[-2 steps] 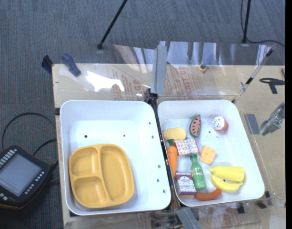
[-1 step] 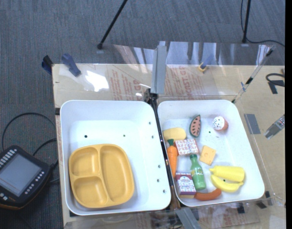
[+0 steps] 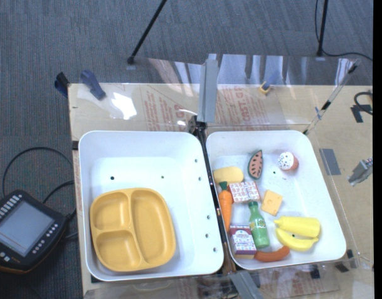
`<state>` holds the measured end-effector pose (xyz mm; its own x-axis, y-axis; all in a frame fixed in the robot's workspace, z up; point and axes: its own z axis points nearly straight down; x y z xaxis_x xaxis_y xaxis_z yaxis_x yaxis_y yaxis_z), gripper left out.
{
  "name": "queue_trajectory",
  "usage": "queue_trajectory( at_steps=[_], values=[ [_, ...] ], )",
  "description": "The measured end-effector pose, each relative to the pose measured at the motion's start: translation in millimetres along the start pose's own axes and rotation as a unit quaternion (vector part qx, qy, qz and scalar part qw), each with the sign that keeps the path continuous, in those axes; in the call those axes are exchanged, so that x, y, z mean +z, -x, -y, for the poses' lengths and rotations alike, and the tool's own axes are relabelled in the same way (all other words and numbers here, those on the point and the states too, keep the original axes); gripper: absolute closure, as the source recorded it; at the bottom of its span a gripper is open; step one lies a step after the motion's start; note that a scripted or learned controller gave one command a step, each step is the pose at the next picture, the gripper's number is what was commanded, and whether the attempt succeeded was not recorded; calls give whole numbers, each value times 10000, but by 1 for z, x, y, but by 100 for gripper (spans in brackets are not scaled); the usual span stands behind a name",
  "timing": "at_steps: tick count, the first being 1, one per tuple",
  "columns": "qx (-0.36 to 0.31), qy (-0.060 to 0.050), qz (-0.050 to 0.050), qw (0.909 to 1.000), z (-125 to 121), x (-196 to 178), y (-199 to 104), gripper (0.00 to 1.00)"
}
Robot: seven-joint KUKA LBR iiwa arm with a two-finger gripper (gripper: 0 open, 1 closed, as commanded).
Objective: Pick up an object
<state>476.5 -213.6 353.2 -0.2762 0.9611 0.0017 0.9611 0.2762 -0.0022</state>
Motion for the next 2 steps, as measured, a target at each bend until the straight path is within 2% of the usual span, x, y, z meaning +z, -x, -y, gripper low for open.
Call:
queue_trajectory(
  at_steps=[1,2],
  values=[
    [931,1,6,9957,-44,-14,12,100],
    [904,20,11,9959,-36,-44,-29,100]
  ],
)
